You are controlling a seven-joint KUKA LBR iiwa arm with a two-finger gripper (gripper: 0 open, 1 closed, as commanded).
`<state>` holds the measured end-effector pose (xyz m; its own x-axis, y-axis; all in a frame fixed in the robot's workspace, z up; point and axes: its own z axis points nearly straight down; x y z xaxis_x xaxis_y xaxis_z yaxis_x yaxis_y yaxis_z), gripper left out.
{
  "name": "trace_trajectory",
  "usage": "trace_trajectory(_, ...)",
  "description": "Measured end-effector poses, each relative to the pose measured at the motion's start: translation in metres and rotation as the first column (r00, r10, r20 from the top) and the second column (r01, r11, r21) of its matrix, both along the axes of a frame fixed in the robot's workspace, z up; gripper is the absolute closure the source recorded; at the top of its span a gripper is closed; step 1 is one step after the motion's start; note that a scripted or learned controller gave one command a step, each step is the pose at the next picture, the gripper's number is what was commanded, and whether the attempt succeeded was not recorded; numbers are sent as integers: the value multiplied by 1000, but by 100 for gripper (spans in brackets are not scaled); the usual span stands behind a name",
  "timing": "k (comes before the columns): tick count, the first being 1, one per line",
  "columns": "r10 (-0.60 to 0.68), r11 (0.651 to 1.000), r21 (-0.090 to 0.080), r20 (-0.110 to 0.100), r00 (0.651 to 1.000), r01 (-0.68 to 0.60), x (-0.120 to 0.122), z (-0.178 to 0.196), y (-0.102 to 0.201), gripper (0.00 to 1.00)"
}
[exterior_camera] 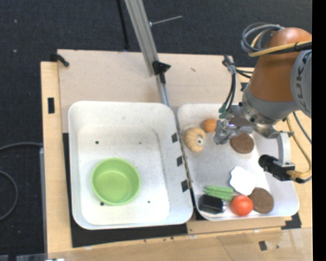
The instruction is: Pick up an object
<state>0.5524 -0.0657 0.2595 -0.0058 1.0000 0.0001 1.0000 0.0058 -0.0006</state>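
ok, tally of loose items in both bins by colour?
Green: 2, round green plastic bowl, long green pod
Brown: 2, flat brown disc, dark brown disc
Orange: 1, small orange ball
Tan: 1, ridged tan shell-like piece
White: 1, flat white piece
Red: 1, red tomato
Black: 1, black block
Total: 9

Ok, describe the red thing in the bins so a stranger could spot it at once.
Look at the right bin, the one crowded with small items. Along its near edge sits a row: a black block, a red ball-like object and a brown disc. The one you want is in the middle, round, shiny and the only bright red thing there.
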Motion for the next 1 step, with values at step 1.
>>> trace_trajectory(1, 0, 1000, 0, 2, 1000, 0, 18, -7, 45, 100)
